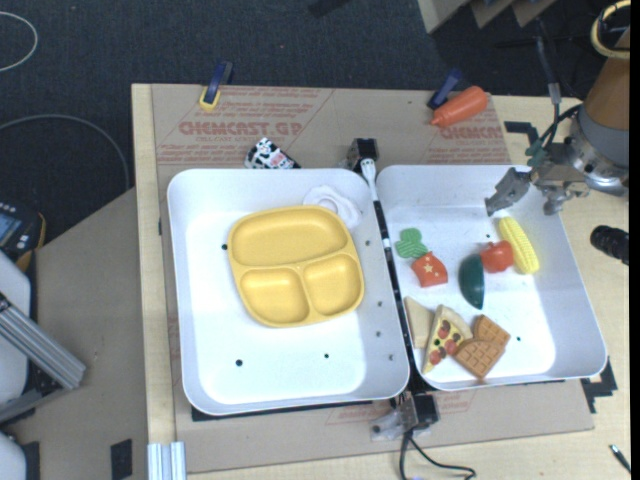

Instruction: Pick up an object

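Observation:
My gripper (530, 196) hangs over the far right part of the right bin (560, 318), with its fingers (504, 192) spread open and nothing between them. Just below it in the view lies a yellow corn cob (519, 244), with a red tomato (497, 257) touching it. A dark green piece (472, 281), a red piece with a yellow star (430, 269) and a green leafy piece (409, 241) lie towards the middle. A pizza slice (446, 336) and a brown waffle (485, 345) rest at the near edge.
The left bin (200, 348) holds a yellow divided plate (295, 264) and a white ring-shaped item (335, 204) at its far edge. An orange carrot (460, 106) and a black-and-white toy (270, 155) lie on the board beyond the bins.

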`<action>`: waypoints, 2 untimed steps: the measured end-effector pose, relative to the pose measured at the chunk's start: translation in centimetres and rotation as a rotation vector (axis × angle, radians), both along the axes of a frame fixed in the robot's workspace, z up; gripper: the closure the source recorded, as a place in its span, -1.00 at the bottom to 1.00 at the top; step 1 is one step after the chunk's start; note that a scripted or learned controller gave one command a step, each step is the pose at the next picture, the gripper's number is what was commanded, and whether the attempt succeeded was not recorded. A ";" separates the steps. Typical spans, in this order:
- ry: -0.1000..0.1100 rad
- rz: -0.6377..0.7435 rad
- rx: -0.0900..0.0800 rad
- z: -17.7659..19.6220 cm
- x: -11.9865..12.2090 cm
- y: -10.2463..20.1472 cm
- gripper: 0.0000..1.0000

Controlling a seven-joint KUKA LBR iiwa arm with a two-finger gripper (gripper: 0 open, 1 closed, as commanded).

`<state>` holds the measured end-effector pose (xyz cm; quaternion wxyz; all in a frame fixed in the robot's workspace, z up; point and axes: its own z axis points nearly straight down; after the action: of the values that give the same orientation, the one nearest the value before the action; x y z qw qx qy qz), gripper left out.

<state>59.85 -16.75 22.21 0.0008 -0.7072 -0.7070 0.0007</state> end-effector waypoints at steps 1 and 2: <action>-0.003 0.000 0.000 0.1 0.1 0.0 -1.00; 0.005 0.001 0.002 -5.9 0.8 -0.1 -1.00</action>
<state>60.61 -16.81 16.32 0.0032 -0.7069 -0.7073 0.0019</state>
